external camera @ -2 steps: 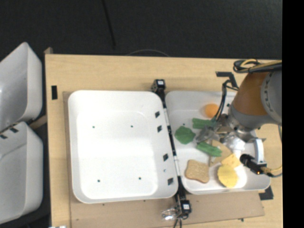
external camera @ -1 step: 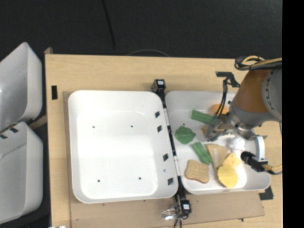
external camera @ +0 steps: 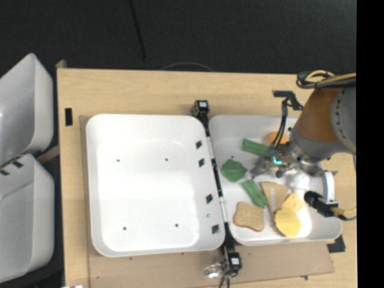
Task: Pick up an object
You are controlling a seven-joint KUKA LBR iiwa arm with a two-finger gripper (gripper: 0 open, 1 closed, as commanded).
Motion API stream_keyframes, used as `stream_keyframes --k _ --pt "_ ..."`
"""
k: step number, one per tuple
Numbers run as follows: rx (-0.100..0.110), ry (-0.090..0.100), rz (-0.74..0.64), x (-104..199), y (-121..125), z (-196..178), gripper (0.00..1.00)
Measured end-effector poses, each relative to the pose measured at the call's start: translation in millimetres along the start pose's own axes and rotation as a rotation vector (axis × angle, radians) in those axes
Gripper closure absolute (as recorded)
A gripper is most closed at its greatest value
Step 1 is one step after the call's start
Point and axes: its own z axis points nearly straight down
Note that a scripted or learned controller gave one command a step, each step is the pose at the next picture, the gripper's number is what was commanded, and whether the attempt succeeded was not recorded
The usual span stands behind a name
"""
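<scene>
1. Lying in the right bin (external camera: 240, 236), several small objects crowd together: a green leaf-shaped piece (external camera: 233, 170) toward the left, a long green strip (external camera: 258, 147) farther back, and another green strip (external camera: 255, 193) nearer the front.
2. A brown bread-like slice (external camera: 249, 216) sits at the near side of that bin, with a yellow piece (external camera: 289, 218) to its right and a tan wedge (external camera: 274, 193) between them, slightly farther back.
3. An orange item (external camera: 275, 138) peeks out at the far side, partly hidden by the arm.
4. The gripper (external camera: 277, 164) reaches in from the right and hangs low over the middle of the right bin, just right of the leaf-shaped piece and close to the long green strip.
5. Whether the jaws are spread or pressed together I cannot tell; nothing is plainly seen between them.
6. The arm's orange band (external camera: 317, 116) shows above the wrist at the right.
7. The left bin (external camera: 96, 179) stands beside the right one, their rims meeting along the middle.
8. Both bins rest on the pale wooden counter (external camera: 150, 92).
</scene>
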Motion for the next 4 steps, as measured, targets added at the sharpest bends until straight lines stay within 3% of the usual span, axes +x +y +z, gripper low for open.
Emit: stream_keyframes --k 1,2,3,4 --pt "-0.001 0.001 -0.014 77.2 49.4 10.2 0.00" --pt "0.002 0.000 -0.009 71.1 81.6 9.9 0.00" --pt "0.036 0.003 -0.002 71.9 106.9 15.1 0.00" --pt "0.039 0.002 -0.003 71.9 111.0 15.0 0.00"
